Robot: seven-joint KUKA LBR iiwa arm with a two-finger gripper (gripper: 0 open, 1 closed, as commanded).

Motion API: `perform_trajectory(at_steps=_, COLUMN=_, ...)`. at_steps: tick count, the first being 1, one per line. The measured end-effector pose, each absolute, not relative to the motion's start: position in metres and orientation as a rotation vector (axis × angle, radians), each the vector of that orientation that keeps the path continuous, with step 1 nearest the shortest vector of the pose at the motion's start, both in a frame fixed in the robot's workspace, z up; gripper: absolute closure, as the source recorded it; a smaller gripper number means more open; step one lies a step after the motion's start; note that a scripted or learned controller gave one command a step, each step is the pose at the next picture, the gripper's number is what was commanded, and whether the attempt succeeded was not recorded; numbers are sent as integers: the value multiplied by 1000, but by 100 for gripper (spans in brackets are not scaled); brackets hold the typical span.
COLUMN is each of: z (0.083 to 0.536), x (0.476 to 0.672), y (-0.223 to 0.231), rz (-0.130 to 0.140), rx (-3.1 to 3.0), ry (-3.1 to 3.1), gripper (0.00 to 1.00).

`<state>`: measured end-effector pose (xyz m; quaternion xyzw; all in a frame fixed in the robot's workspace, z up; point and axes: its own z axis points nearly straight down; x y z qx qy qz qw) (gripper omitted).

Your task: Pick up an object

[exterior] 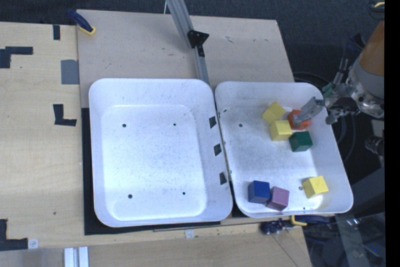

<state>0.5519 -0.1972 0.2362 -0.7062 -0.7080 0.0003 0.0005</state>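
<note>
The gripper [307, 112] sits in the upper right of the right bin [250, 197], at the centre right of the frame. Whether it is open, closed, or gripping cannot be determined. Its tip is directly over an orange block [300, 121]. Two yellow blocks [273, 112] [280, 129] lie just left of it; a green block [300, 141] lies just below. A blue block [259, 191], purple block [279, 197] and third yellow block [315, 186] lie well apart, lower in the bin. No legible writing appears.

Left bin [100, 134] floor open; right bin [250, 147] crowded upper right, free at centre-left.
</note>
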Motion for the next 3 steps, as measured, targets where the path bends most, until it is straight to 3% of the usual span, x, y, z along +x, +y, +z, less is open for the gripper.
perform_trajectory(at_steps=1, z=236, x=552, y=-197, rz=1, rx=-2218, ry=-2223, gripper=0)
perform_trajectory(at_steps=3, z=141, x=550, y=-186, rz=6, rx=-2217, ry=-2220, gripper=0)
